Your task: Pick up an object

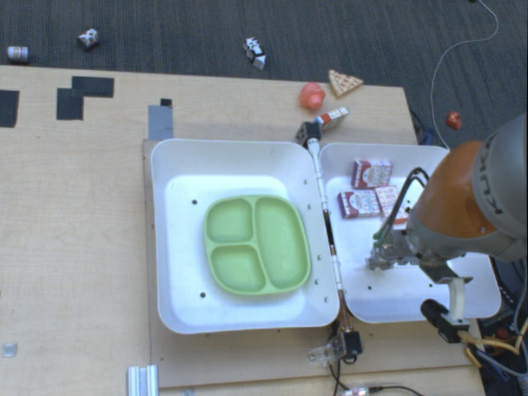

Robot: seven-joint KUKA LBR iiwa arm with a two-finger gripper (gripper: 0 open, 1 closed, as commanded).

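Observation:
The left bin (177, 221) holds a green divided plate (257, 245). In the right bin (388, 299), three small red-and-white cartons lie near the far side: one (372, 173) at the back and two side by side (360, 204) (386, 200) just in front of it. My gripper (382, 259) hangs low over the middle of the right bin, a little nearer than the cartons and apart from them. The orange band and grey wrist (452, 209) cover the bin's right part.
Beyond the bins on the bench lie a red ball (312, 96), a pizza-slice toy (345, 82) and a small red-tipped tube (332, 118). Black tape patches (82, 96) mark the bench at the far left. Cables and a clamp (346, 346) sit at the near edge.

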